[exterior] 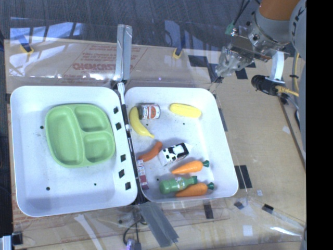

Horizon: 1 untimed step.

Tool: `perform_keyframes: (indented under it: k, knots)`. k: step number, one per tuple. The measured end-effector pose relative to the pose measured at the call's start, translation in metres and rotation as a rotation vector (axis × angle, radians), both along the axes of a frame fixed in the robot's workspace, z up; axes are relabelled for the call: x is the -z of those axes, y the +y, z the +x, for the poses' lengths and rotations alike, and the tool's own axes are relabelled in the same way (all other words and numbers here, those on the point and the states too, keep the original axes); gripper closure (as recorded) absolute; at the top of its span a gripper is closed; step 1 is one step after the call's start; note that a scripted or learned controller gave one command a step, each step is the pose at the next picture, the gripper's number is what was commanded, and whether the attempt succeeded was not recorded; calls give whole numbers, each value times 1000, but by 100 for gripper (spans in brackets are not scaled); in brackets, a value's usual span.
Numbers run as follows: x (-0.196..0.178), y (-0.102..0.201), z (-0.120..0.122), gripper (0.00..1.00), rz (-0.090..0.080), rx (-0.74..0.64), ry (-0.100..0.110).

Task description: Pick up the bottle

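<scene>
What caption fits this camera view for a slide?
Claw hovers beyond right bin; green bottle lies between two toy carrots.

A green divided plate [80, 135] lies in the left bin [26, 191]. The right bin [221, 155] holds a banana [138, 123], can [150, 111], lemon [184, 110] and carrots [187, 166].

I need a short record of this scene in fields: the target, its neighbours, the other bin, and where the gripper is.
target: green bottle, lying on its side near the front edge of the right bin
touching neighbour: carrot along its front side
other neighbours: second carrot, cow toy, banana, can
left bin: green divided plate
gripper: above the bench beyond the right bin's far right corner, away from the bottle
</scene>
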<state>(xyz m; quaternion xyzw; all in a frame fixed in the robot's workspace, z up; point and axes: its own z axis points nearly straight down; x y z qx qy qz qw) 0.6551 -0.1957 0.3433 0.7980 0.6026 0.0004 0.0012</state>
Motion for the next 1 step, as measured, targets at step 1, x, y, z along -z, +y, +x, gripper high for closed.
perform_keyframes:
  k: [1]
  knots:
    - [-64, -4, 2, 100, 1, -45, 1]
